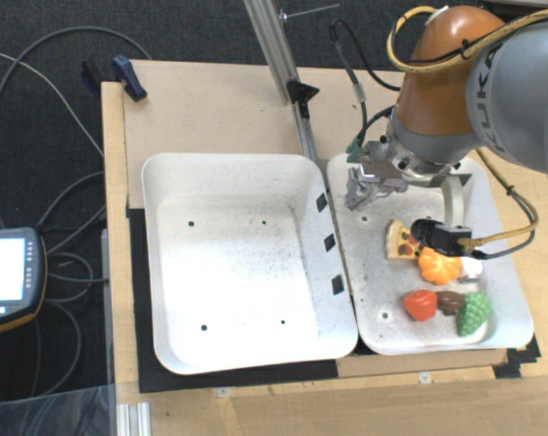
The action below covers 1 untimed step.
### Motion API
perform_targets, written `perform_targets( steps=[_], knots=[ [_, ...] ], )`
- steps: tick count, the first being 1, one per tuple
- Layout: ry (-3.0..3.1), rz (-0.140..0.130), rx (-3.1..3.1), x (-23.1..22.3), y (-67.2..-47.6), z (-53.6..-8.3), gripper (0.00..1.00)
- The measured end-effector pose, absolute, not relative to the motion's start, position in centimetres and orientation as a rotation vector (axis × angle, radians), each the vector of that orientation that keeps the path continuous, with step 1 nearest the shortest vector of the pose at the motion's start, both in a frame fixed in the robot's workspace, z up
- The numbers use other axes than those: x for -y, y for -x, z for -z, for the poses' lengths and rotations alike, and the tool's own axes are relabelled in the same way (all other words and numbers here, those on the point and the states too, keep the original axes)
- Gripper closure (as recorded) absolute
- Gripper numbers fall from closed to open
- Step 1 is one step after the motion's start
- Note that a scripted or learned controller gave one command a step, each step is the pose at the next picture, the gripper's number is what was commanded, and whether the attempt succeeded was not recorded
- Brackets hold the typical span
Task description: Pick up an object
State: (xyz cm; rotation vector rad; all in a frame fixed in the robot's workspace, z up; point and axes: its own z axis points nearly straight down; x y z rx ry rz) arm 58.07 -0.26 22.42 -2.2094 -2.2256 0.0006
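Note:
My gripper (357,194) hangs over the far left part of the right bin (372,284), with nothing visible between its fingers. Toy food lies to its right and nearer the front of that bin. A pizza slice (400,241) is closest, a short way to the gripper's lower right. Beyond it lie an orange piece (439,266), a red tomato (420,304), a small brown piece (450,302) and a green bunch of grapes (474,313).
The left bin (233,262) sits beside the right one, their rims meeting near the gripper. A metal pole (274,44) rises at the back centre. A blue clamp (128,75) sits on the bench's far left corner.

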Motion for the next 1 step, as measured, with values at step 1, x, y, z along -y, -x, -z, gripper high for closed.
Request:
perform_targets(
  steps=[1],
  knots=[
    [2.21,-0.001,2.226,-4.85,-58.03,-21.96,1.0]
  ],
)
